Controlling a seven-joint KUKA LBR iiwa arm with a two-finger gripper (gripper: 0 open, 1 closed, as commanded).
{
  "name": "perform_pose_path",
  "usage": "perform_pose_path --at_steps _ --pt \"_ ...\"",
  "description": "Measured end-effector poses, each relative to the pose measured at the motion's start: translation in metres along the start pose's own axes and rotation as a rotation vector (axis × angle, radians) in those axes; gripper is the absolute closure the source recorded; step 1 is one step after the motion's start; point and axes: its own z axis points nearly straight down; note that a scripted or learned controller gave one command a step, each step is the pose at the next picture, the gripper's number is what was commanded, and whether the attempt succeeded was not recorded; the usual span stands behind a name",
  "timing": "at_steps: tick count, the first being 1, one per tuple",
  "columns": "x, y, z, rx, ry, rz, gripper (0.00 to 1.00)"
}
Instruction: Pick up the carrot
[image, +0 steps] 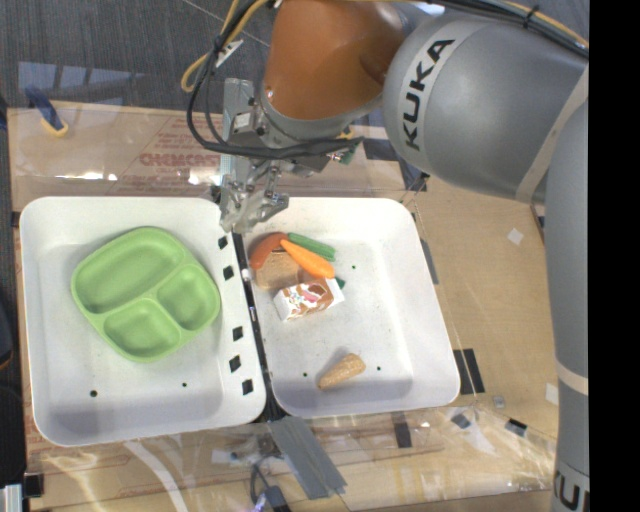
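Observation:
The carrot (309, 258), orange with a green leafy end, lies in the right bin (400, 300) near its upper left corner, resting across a brown and orange toy piece (272, 262). My gripper (248, 212) hangs above the bin's upper left rim, just up and left of the carrot. Nothing shows between its fingers, and their spread is unclear from this angle.
A small printed carton (308, 298) lies just below the carrot. A tan bread-like piece (341, 371) rests near the right bin's front. The left bin (60, 380) holds a green divided plate (146, 291). The arm's bulk looms over the bins' far edge.

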Motion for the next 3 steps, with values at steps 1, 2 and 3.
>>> perform_pose_path --at_steps 1,2,3 --pt "0.019 -0.006 -0.012 0.0 -0.001 -0.245 1.0" --pt "0.151 -0.014 0.047 -0.008 0.004 -0.152 1.0" --pt "0.034 0.015 0.065 -0.008 -0.001 -0.196 1.0"
